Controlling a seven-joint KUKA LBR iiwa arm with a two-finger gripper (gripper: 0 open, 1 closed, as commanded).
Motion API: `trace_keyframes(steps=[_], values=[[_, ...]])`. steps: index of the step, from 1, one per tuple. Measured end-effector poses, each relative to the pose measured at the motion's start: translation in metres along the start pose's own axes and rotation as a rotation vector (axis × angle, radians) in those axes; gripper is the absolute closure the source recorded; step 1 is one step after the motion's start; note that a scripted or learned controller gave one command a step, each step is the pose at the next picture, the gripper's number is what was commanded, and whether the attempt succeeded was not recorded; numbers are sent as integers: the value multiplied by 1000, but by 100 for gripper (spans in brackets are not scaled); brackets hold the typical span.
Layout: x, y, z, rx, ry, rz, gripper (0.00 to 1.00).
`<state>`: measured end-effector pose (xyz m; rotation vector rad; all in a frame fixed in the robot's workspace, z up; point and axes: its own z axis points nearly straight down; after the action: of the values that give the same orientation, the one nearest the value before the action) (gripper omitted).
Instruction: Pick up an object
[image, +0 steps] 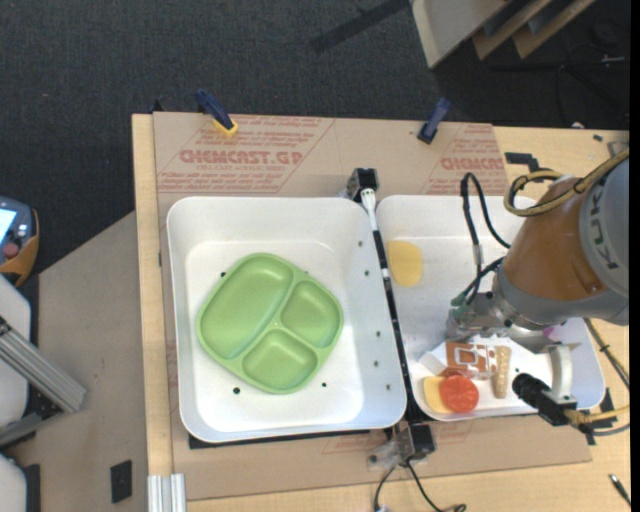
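Several small things lie at the front of the right bin (430, 215): a red round piece (461, 392) resting on a yellow-orange slice (431, 392), a small brown-and-white patterned box (473, 357) and a tan stick-like piece (500, 369). Farther back in that bin lies a pale yellow disc (405, 262). My gripper (470, 325) hangs under the orange-banded wrist, just behind and above the patterned box. The wrist hides the gripper's tips, and I see nothing held in it.
The left bin (190, 250) holds a green three-part plate (270, 322) in its middle. The arm's body covers the right half of the right bin. A black rail runs between the two bins. Clamps sit on the board's far edge.
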<state>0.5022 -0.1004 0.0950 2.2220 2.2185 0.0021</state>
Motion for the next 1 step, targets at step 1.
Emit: trace_keyframes(steps=[1], values=[[92,22,-97,-10,4,-13,100]])
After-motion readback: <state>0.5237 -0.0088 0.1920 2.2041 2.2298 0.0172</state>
